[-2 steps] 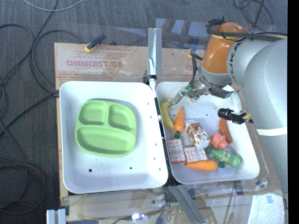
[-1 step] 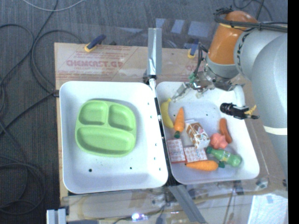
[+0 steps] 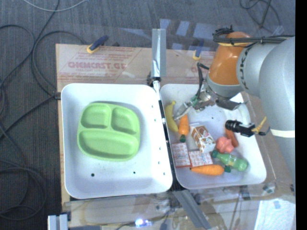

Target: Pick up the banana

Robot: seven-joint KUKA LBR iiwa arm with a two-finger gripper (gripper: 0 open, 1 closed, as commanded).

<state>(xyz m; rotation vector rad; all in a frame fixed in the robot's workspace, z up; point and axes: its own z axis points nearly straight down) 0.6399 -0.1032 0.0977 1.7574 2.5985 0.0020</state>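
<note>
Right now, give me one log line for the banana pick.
stage: approach | claw: over right bin, beside banana | banana: at bin's left wall, not held | left bin: green tray

**A robot test lab, not a kitchen**

The tabletop (image 3: 72,71) is a bare printed board standing on grey carpet (image 3: 29,56), with loose black cables (image 3: 19,99) trailing across the floor. Two white bins (image 3: 72,176) sit side by side on it, one holding a green divided plate (image 3: 109,132), the other toy food (image 3: 206,150). A grey industrial arm (image 3: 273,80) reaches in.
</note>
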